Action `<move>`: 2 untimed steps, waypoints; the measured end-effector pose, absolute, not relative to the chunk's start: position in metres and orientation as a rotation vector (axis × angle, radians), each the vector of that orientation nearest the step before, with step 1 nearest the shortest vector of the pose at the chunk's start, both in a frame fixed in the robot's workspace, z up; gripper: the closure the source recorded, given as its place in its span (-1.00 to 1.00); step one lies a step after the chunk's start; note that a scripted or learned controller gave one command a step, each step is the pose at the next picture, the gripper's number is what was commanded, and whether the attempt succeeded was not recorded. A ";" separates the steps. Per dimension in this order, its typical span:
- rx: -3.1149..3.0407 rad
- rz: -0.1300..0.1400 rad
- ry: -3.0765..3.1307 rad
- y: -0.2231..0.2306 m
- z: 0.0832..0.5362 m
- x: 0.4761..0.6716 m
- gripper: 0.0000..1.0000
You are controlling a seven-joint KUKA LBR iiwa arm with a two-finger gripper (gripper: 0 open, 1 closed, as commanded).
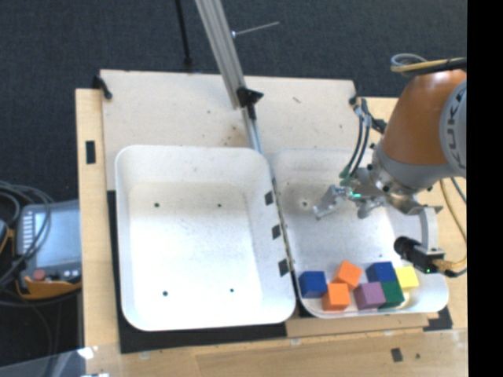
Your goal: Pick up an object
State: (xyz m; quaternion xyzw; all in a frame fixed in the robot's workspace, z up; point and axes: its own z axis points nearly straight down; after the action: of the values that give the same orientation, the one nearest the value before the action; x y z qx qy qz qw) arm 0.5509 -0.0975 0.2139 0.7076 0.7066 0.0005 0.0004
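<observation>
The arm reaches in from the right over the right-hand bin (310, 171), with the pincer (330, 203) hanging above that bin's bare upper floor, well apart from the blocks. How wide the pincer stands cannot be told from this slant, and nothing shows between its tips, so it appears to hold nothing. The candidates for picking lie clustered at the near end of the right-hand bin: seven small cubes in all. There are two blue ones, one at the left of the group (313, 283) and one further right (382, 272); two orange ones, one raised a little behind (350, 273) and one in front (338, 295); one purple block (368, 295); one green block (392, 292); and one yellow block (407, 277). They look like light, rigid blocks with flat faces, probably easy to pinch across two opposite sides and unlikely to deform or break, though smooth faces might slip under an off-centre grip. Most touch their neighbours, so the left blue cube, standing freest, seems the easiest to straddle. The left-hand bin (196, 234) sits just beside on the bench (228, 108).
</observation>
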 end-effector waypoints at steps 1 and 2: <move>2.225 -0.007 2.221 -0.109 0.164 0.550 -1.00; 2.227 -0.006 2.219 -0.114 0.111 0.559 -1.00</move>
State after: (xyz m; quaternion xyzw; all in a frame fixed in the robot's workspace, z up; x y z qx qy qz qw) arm 0.5591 -0.1137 0.1106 0.7084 0.7058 -0.0020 -0.0010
